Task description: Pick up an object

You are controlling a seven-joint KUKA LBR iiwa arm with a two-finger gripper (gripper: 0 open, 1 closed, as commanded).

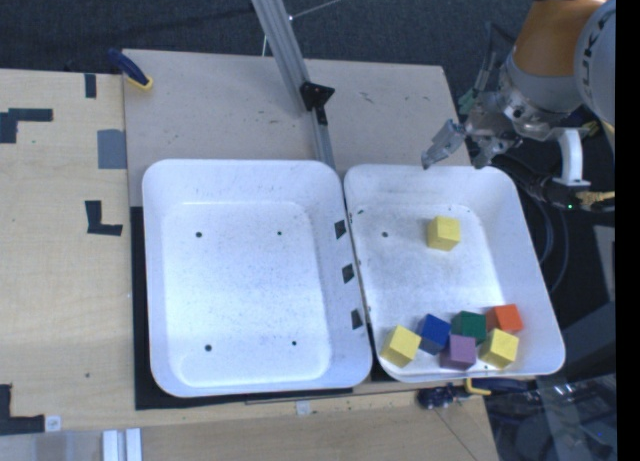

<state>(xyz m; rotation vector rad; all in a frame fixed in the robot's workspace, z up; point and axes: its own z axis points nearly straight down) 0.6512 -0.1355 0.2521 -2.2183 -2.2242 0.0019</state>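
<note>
A grey-and-orange robot arm's jaws (455,144) hang released above the far edge of the right shallow white plastic bin (520,224), where a lone yellow foam cube (443,232) sits apart from six coloured cubes (455,337) clustered near.

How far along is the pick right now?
Nothing looks done yet. All seven blocks sit in the right bin: a lone yellow block near its middle and a cluster at its near edge. The gripper hovers at that bin's far rim, its fingers apart with nothing between them. Left to do: descend on a block, close and lift.
</note>
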